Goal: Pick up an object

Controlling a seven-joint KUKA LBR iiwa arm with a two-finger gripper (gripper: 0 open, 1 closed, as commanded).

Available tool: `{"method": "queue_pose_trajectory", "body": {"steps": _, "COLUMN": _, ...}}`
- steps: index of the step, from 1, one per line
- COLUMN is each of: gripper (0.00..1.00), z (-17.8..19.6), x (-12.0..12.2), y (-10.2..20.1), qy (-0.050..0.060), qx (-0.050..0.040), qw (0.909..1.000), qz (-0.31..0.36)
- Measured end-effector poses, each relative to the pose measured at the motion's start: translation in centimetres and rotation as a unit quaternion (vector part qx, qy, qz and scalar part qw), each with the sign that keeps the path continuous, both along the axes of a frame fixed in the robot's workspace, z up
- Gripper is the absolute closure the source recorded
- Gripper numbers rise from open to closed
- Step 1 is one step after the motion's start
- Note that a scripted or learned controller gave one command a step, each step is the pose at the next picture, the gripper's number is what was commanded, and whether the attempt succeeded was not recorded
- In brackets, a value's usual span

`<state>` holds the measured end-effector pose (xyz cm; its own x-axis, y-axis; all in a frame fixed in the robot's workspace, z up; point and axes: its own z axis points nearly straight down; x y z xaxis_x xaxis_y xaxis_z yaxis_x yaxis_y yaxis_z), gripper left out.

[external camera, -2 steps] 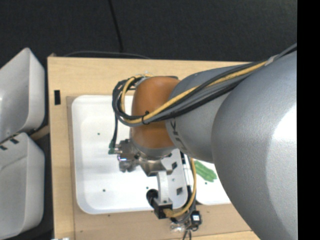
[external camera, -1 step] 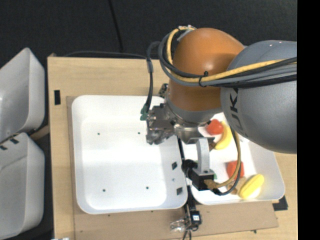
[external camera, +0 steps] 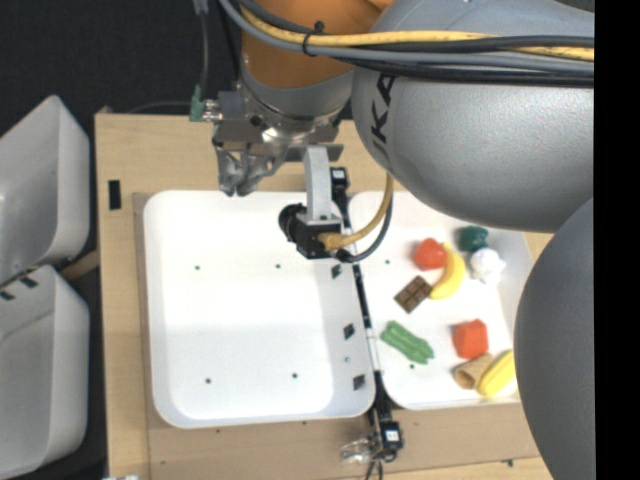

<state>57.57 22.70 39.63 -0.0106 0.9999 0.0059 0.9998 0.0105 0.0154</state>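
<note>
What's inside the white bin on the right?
The right bin holds a yellow banana, a red piece, a brown bar, a green pod, an orange block, a white piece, a dark green piece, a yellow-tan piece. The grey arm hides its far and right parts.

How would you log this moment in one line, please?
task: pick | gripper: over left bin far rim | banana, other toys: in right bin | pick: not yet done

A fixed camera looks down at a slant on the bench (external camera: 120, 298), left bin (external camera: 240, 318) and right bin (external camera: 398, 258); the arm (external camera: 480, 118) looms close.
</note>
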Motion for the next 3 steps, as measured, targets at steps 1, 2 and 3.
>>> {"method": "queue_pose_trajectory", "body": {"steps": 1, "gripper": 1.00, "z": 16.5, "x": 4.7, "y": -0.6, "qy": -0.003, "qx": -0.0003, "qw": 1.0000, "qz": -0.003}}
{"method": "queue_pose_trajectory", "body": {"steps": 2, "gripper": 1.00, "z": 1.7, "x": 1.4, "y": -0.8, "qy": 0.015, "qx": -0.0062, "qw": 0.9999, "qz": -0.006}}
{"method": "queue_pose_trajectory", "body": {"steps": 3, "gripper": 1.00, "z": 13.5, "x": 6.3, "y": -2.4, "qy": 0.000, "qx": -0.0016, "qw": 1.0000, "qz": -0.005}}
